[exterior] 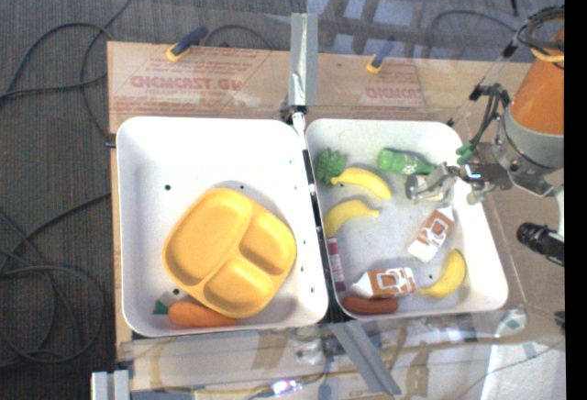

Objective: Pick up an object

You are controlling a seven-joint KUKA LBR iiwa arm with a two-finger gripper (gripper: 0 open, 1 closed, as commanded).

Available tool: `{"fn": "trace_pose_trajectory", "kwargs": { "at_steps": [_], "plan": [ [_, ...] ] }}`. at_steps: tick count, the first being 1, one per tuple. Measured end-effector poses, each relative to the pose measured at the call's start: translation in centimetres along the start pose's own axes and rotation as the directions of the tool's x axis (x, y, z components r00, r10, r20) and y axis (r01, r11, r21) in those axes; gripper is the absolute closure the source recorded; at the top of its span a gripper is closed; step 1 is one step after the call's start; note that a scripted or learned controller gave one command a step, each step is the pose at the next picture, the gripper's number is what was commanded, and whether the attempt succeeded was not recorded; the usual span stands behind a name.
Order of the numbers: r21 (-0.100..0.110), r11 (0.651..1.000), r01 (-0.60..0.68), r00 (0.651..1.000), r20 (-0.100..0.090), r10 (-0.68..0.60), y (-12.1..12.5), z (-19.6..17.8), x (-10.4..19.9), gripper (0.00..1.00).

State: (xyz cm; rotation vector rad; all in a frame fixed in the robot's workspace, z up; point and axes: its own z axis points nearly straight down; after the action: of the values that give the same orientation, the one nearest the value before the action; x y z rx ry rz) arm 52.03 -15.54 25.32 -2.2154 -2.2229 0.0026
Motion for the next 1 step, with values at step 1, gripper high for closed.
{"fn": "trace_pose_trajectory", "kwargs": {
  "at_steps": [1],
  "plan": [
    [-0.013,1.000,-0.005,1.000,0.002,0.005,2.24,16.43,3.87,0.00]
  ]
}}
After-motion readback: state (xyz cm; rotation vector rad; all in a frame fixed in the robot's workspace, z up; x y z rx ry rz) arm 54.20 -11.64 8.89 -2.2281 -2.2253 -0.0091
